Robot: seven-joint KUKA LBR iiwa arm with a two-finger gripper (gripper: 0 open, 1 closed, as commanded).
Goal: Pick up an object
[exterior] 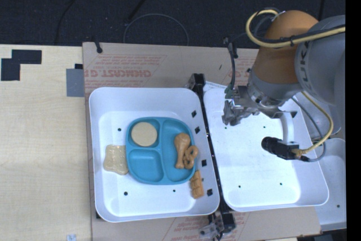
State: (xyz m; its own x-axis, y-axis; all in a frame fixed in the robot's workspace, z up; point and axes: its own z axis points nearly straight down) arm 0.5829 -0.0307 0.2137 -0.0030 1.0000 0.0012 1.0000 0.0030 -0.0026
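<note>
Item: one grey arm (316, 59) with orange band, reaching in from the right; its gripper (232, 115) hung over the right bin (265, 189), near that bin's upper left corner and just across the black divider (204, 132) from the blue tray (157, 149). Finger state: cannot tell, the tips being dark and small against the white floor; nothing was seen between them.

Candidate objects, all in the left bin (107, 115), placed relative to the blue tray:
- round tan cracker-like disc (144, 134), in the tray's upper left compartment
- pretzel-shaped piece (185, 150), in the tray's right compartment, lying along its length
- pale bread-like slice (115, 159), on the bin floor touching the tray's left edge
- small orange-brown block (196, 184), on the bin floor just off the tray's lower right corner, close to the bin wall

Handling note (judgement): the step in hand appeared to be the approach. The gripper would need to cross the divider to the tray's side, settle above one piece, and descend with fingers straddling it. The pretzel-shaped piece offered the most height to close on; the flat disc and slice looked hard to pinch.

Obstructions: the divider and bin walls crowded the small block; the tray's raised rims hemmed its contents. A black cable fitting (279, 147) lay over the right bin, well right of the tray
</note>
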